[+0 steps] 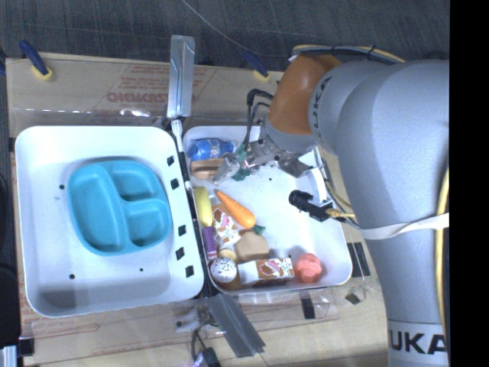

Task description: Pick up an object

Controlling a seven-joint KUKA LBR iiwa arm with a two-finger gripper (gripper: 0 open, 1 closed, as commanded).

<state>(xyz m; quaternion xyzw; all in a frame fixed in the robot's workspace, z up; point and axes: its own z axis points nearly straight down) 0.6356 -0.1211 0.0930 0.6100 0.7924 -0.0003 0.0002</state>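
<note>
Hovering low in the right bin, my end effector sits near its far-left corner. The carrot lies just below it. I cannot tell its finger state.

Two white bins: left bin, right bin. One blue divided tray in the left bin. Right bin: one carrot, one banana, one pink ball, one speckled egg, one bread piece, one blue packet, one flat carton. Other small items there, too cluttered to count.
</note>
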